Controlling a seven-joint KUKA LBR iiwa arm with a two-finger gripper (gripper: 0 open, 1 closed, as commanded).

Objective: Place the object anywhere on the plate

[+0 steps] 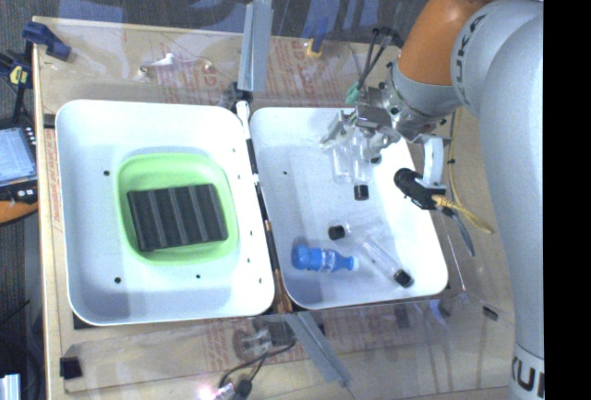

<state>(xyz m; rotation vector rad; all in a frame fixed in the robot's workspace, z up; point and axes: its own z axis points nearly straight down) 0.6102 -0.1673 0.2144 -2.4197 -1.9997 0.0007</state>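
Note:
A light green plate (pixel 168 163) lies in the left bin (pixel 81 232), and a dark ridged pad (pixel 175 214) covers its middle. In the right bin (pixel 294 165) lie a blue bottle-shaped object (pixel 322 259), a clear tube with a black cap (pixel 386 262) and a small black piece (pixel 337 231). My gripper (pixel 354 151) hovers over the upper part of the right bin, well to the right of the plate. A clear piece ending in a black cap (pixel 360 192) sits just below the gripper. I cannot tell whether that piece is held.
A grey upright post (pixel 255 42) stands behind the seam between the bins. The arm's orange band (pixel 441 33) and grey body fill the right side. A black cable clip (pixel 416 187) hangs by the right bin's far wall. Cables and a clamp lie at the bench's front edge.

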